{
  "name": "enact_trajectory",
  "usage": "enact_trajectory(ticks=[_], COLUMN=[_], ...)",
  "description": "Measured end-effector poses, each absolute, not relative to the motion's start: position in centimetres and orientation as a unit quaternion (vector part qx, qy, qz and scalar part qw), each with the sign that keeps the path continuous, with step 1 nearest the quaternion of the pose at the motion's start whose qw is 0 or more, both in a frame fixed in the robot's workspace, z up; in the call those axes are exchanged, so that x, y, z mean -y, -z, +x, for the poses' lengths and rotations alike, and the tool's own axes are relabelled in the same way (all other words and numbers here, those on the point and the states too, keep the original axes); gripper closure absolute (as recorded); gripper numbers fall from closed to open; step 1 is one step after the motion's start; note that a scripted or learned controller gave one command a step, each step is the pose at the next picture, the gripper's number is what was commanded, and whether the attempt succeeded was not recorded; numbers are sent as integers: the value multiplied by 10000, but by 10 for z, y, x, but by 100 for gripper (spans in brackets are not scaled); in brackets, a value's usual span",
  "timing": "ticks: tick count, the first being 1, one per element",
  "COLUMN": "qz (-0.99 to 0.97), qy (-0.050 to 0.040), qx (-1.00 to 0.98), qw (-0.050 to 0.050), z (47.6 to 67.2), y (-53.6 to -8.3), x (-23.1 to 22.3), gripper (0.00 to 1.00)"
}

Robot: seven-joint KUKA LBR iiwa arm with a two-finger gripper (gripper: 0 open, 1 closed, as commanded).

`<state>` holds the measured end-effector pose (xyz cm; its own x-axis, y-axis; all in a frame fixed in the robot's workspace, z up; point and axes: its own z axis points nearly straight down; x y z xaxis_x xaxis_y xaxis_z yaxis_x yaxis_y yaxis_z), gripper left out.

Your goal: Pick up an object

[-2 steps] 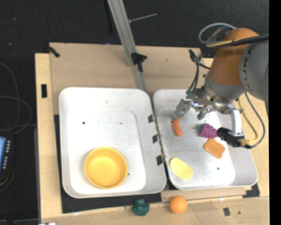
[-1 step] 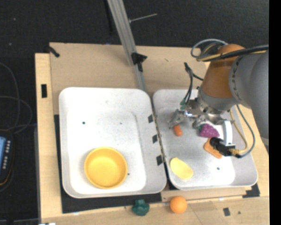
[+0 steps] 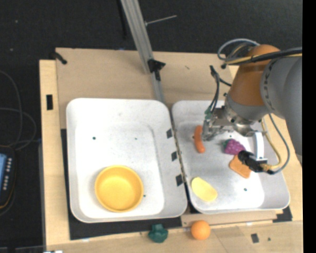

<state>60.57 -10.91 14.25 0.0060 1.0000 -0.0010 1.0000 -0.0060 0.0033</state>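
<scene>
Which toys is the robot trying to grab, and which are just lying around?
For the job, in the right bin under the gripper:
orange carrot
purple toy
orange block
yellow piece

Lying about:
yellow bowl
orange ball
green toy

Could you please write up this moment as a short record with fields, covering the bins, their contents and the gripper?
left bin: holds a yellow bowl
right bin: orange carrot-like piece, purple item, orange wedge, pale yellow piece
bench in front of bins: orange ball, green item
gripper: over the right bin, just right of the carrot-like piece
grasp: nothing seen between the fingers
</scene>
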Motion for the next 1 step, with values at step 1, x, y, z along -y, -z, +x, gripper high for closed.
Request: enact_trajectory(ticks=[1], qz=[7063], qy=[-17], qx=[-7080], qw=[24], z=[606], y=[-189], x=[104], gripper=[100])
